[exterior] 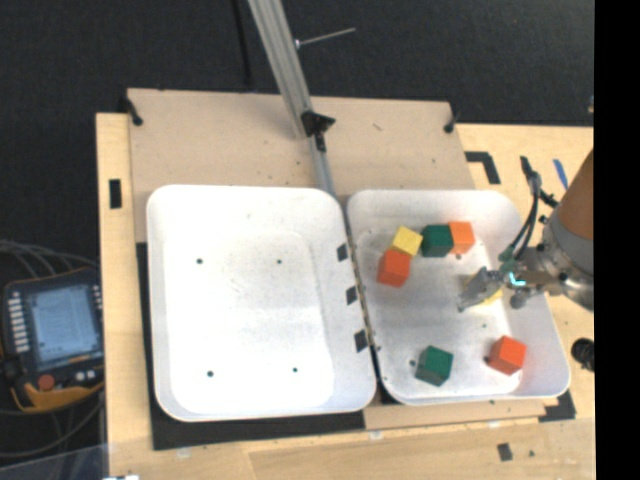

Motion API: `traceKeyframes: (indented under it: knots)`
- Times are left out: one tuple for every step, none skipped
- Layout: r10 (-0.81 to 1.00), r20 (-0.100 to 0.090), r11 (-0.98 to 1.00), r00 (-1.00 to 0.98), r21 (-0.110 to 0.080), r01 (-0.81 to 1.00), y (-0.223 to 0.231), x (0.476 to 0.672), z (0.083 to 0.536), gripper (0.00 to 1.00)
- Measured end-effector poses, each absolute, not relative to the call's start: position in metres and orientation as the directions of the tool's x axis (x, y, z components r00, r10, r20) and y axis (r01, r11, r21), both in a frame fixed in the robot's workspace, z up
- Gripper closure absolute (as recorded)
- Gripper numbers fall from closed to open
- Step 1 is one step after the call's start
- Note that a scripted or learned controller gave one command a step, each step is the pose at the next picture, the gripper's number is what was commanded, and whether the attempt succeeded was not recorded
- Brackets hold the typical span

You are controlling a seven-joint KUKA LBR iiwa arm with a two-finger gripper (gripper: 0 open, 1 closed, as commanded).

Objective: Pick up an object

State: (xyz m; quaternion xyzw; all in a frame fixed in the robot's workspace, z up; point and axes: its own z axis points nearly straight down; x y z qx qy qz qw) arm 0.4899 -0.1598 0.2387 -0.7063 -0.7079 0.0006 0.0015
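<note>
The hand point(487, 286) hangs over the right bin point(400, 383), near its right edge; whether it is open or closed cannot be told. Four blocks cluster toward the bin's far edge: a yellow block point(407, 240), a green block point(436, 240), an orange block point(461, 235) and a second orange block point(394, 267). Near the bin's front edge lie another green block point(434, 364) and a red-orange block point(507, 354). The left bin point(250, 298) sits beside it on the bench point(115, 268).

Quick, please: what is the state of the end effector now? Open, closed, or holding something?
End effector: cannot be told; it sits low in the right bin, with something yellow just beneath it.
</note>
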Motion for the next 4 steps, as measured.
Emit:
traceKeyframes:
  knots:
    - [1.0, 0.0, -0.001, 0.001, 0.002, 1.0, -0.16, 0.491, 0.241, 0.0]
    - [1.0, -0.001, -0.001, 0.001, -0.004, 1.0, -0.17, 0.49, 0.183, 0.0]
    - [1.0, 0.0, -0.002, 0.002, -0.005, 1.0, -0.17, 0.493, 0.121, 0.0]
    - [1.0, -0.002, -0.003, 0.003, 0.001, 1.0, -0.172, 0.493, 0.097, 0.0]
